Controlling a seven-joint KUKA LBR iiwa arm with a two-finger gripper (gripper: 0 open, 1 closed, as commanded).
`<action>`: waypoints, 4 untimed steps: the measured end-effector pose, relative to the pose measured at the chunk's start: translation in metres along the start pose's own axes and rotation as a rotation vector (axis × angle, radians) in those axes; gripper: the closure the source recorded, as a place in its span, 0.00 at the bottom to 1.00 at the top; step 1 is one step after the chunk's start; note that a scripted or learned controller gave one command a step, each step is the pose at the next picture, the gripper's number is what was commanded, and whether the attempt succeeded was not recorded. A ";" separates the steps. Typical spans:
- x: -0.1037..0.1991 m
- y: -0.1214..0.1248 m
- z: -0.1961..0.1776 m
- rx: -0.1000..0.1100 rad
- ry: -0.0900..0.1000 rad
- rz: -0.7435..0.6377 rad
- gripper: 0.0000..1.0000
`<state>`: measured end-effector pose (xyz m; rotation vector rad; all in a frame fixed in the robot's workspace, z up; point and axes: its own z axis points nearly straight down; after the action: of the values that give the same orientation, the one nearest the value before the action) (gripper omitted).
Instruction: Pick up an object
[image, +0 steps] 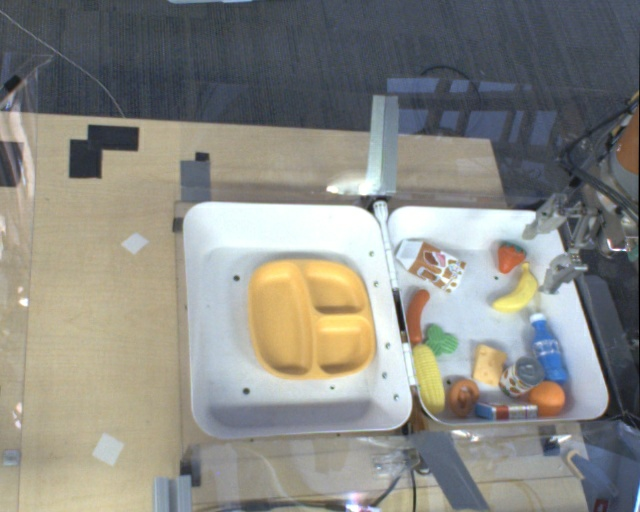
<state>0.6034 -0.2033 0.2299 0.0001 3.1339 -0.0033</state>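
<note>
Two shallow white bins side by side on a wooden bench. Left bin (200, 330): one yellow compartment tray (310, 317), lying flat near the middle, three sections facing up. Right bin (590, 345): a scatter of toy food items. Small milk carton (432, 265) near the upper left, lying on its side. Strawberry (511, 257) toward the upper right, with a banana (518, 290) just below it. Red sausage (417, 313) along the left wall, broccoli piece (441, 340) just beside its lower end, corn cob (428, 378) below that against the left wall. Cheese wedge (488, 363) near the centre. Blue bottle (547, 349) on the right side, upright or tilted not determinable. Small can (520, 377) touching the bottle's lower end, orange (547, 398) in the lower right corner, round brown item (462, 396) along the lower wall, identity unclear.

Gripper (560, 245) at the right bin's upper right edge, above the rim, near the banana and strawberry but apart from both. Two metal fingers (562, 270) visibly spread, nothing between them. Grey arm entering from the right.
</note>
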 end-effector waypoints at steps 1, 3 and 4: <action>-0.011 0.080 0.039 -0.006 0.003 -0.004 0.00; 0.049 0.034 0.103 0.002 -0.019 0.077 0.00; 0.061 0.057 0.110 0.010 -0.043 0.108 0.00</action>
<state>0.5436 -0.1463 0.1193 0.1667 3.0865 -0.0173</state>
